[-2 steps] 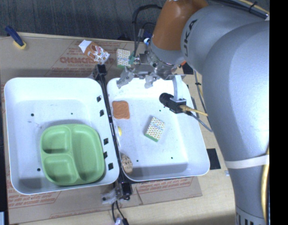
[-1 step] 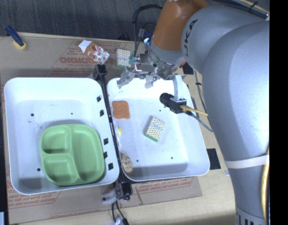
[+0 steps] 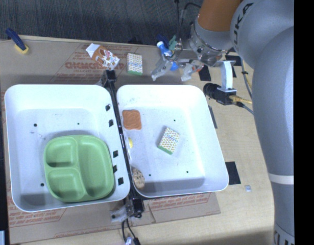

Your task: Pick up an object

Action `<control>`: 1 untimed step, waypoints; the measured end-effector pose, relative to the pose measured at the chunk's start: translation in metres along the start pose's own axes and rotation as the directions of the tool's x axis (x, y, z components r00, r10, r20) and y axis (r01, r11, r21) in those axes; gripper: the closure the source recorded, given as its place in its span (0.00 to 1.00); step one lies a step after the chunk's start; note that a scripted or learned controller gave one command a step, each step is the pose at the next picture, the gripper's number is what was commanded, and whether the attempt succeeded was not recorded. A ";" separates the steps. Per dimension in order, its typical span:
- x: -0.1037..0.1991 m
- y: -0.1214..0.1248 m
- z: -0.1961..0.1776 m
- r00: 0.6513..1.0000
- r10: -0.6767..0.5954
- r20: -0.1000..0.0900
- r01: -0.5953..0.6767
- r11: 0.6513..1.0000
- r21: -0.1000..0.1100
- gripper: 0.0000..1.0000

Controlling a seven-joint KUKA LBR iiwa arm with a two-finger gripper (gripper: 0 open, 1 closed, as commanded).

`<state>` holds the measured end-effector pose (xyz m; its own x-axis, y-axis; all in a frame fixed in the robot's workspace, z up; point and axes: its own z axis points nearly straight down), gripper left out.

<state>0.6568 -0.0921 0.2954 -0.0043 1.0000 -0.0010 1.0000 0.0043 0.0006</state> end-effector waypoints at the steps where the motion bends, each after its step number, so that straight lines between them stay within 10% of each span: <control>1: 0.059 -0.028 0.105 1.000 -0.003 -0.001 0.003 1.000 0.007 0.00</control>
<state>0.6282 -0.0335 0.1907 -0.0072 1.0000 -0.0004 1.0000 0.0072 -0.0062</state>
